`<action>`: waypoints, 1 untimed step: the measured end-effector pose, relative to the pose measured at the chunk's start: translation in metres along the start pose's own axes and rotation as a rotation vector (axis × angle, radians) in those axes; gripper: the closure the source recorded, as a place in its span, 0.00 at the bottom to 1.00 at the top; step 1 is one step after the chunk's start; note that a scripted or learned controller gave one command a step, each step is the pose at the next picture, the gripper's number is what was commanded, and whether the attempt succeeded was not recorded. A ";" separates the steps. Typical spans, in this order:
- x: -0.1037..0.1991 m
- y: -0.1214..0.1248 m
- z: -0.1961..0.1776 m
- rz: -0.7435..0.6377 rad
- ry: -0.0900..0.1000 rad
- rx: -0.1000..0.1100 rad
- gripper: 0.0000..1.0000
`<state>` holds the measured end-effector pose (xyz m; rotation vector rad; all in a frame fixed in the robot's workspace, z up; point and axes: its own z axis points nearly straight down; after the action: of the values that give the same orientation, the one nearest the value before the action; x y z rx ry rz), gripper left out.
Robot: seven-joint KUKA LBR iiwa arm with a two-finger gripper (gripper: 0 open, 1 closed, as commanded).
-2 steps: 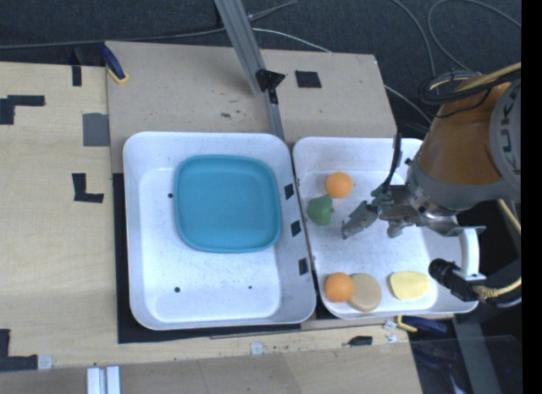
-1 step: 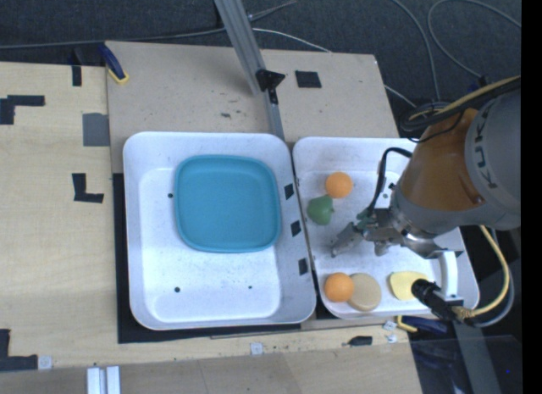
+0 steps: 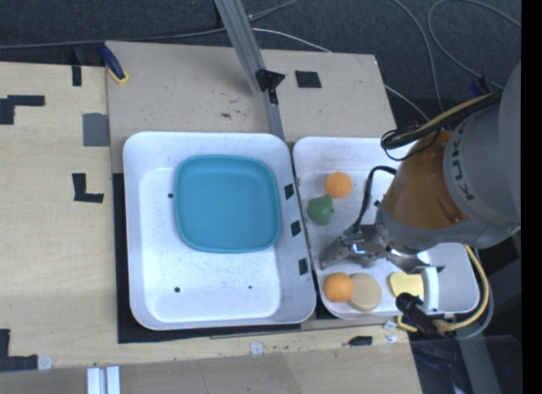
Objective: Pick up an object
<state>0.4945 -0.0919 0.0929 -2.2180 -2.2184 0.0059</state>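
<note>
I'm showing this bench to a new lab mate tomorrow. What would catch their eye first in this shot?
Probably the big blue plate, lying flat in the left bin. Next, the grey arm with its orange band reaching over the right bin, its end effector low among small things: two orange balls, a green lump, a beige disc and a yellow piece.

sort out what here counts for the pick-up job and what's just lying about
For the job:
- claw, low in the right bin
- orange ball
- green object
- second orange ball
- beige round piece
- yellow piece

Lying about:
- blue plate in the left bin
</note>
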 end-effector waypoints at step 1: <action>0.000 0.001 -0.012 -0.001 0.000 -0.004 1.00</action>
<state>0.4958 -0.0915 0.1050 -2.2193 -2.2214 0.0011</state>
